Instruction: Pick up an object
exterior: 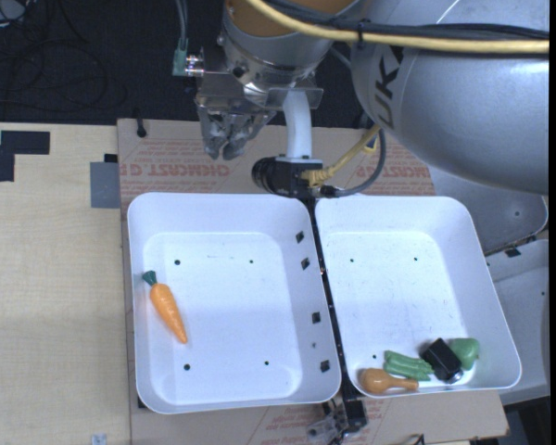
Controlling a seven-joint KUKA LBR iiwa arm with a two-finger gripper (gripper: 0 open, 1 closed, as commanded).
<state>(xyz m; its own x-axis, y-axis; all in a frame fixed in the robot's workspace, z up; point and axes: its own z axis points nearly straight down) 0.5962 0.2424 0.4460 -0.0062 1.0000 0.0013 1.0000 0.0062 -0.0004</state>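
Note:
An orange toy carrot with a green top lies near the left wall of the left bin. In the front right corner of the right bin are a green pea pod, a small black block, a light green piece and a tan gourd-shaped toy, packed close together. My gripper hangs high behind the back edge of the left bin, over the cardboard, far from all of these. Nothing hangs from it.
The arm's large grey body fills the upper right, above the right bin's back. The bins stand on a cardboard sheet on a pale bench. A black divider strip runs between the bins.

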